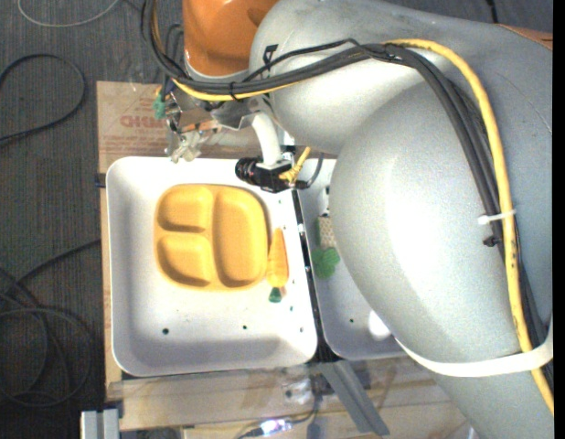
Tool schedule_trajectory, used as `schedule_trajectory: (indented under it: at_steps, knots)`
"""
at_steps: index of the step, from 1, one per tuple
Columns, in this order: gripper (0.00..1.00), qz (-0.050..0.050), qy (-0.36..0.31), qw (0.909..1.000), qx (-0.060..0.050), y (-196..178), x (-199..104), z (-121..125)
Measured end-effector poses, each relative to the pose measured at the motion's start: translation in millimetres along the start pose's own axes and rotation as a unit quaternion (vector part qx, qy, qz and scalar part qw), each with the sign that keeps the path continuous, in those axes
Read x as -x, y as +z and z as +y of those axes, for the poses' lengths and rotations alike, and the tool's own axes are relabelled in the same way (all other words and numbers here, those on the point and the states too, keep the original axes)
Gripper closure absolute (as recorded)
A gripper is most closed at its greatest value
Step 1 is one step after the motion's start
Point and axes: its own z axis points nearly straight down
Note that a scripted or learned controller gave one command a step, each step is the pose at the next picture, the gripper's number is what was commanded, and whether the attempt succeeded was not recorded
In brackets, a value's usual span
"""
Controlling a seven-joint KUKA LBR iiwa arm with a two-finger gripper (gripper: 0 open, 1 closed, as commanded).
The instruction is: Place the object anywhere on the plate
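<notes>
Dark carpet (pixel 45 273) is lying under everything, w/ black cables (pixel 26 80) looping across it at left and top. A brown board (pixel 127 126) w/ red print is sitting under the bins, its top-left corner showing.

The grey arm (pixel 429 172) is covering most of the right half, its orange band (pixel 223 16) at top centre, w/ yellow and black cables running along it. It's hiding most of the right bin (pixel 356 337); just the left strip and a bit of floor are showing. The gripper (pixel 184 140) is hanging over the top rim of the left bin, near its top-left corner; it's small and cluttered w/ wires, so can't tell if the pincer is spread or pressed together, and nothing is visibly sitting in it.

Left bin (pixel 136 337) is holding a yellow plate (pixel 212 236) w/ three compartments, lying flat toward the top-centre. A carrot (pixel 277 262), orange w/ a green tip pointing down, is lying just beside the plate's right edge, on the bin floor, not on the plate.

In the right bin's visible strip, a green thing (pixel 326 262) w/ a pale speckled top is lying near the left wall; hard to say what it is.
</notes>
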Motion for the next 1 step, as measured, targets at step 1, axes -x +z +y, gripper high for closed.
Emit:
schedule_trajectory:
  at_steps: [1]
  knots:
    - [0.0,0.0,0.0,1.0,0.0,0.1,-0.3,0.0]
